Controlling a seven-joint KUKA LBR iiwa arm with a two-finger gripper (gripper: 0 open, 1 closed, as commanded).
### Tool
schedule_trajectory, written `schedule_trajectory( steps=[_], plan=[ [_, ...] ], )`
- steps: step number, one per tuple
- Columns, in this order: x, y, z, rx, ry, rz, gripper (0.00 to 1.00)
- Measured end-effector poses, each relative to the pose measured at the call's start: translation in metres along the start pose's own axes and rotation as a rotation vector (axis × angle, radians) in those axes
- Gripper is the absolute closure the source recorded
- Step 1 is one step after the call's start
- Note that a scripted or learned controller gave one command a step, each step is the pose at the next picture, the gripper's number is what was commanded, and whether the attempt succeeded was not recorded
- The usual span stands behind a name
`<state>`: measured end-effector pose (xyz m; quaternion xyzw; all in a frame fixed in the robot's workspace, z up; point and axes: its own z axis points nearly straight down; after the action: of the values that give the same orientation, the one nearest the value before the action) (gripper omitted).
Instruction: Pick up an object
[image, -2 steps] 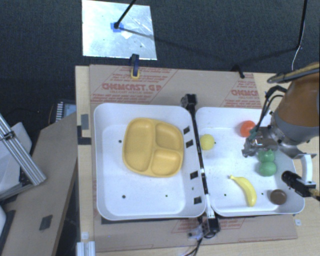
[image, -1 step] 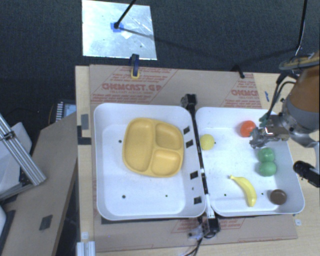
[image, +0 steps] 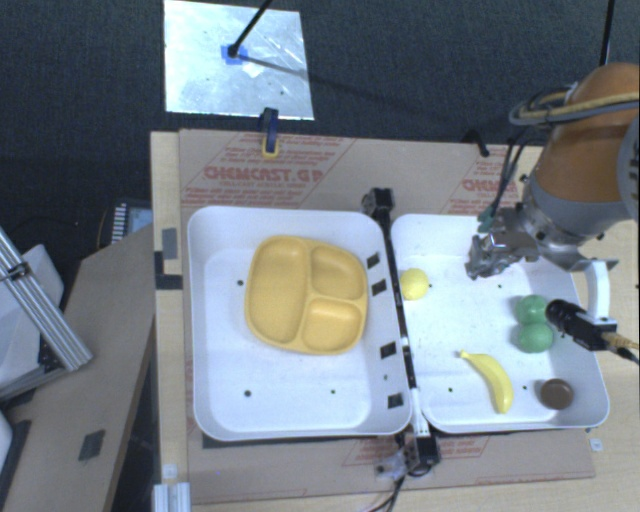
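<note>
In the right bin (image: 450, 415) lie a small yellow ball (image: 413, 284) near the left wall, a yellow banana (image: 490, 378) toward the front, a green object made of two rounded lumps (image: 533, 323) at the right, and a brown round piece (image: 555, 393) in the front right corner. My gripper (image: 487, 256) hangs over the bin's back part, right of the yellow ball and up-left of the green object. Nothing shows between its metal fingers.
The left bin (image: 215, 400) holds a yellow divided plate (image: 305, 294). A black divider (image: 392, 300) runs between the two bins. The grey arm with its orange band (image: 590, 140) comes in from the upper right.
</note>
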<state>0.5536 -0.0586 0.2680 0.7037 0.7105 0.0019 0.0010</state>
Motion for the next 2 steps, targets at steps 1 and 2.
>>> schedule_trajectory(
  steps=[1, 2],
  plan=[
    [0.055, 0.020, 0.004, 0.001, 0.000, 0.000, 1.00],
    [0.090, 0.047, 0.018, 0.001, -0.001, 0.002, 1.00]
  ],
)
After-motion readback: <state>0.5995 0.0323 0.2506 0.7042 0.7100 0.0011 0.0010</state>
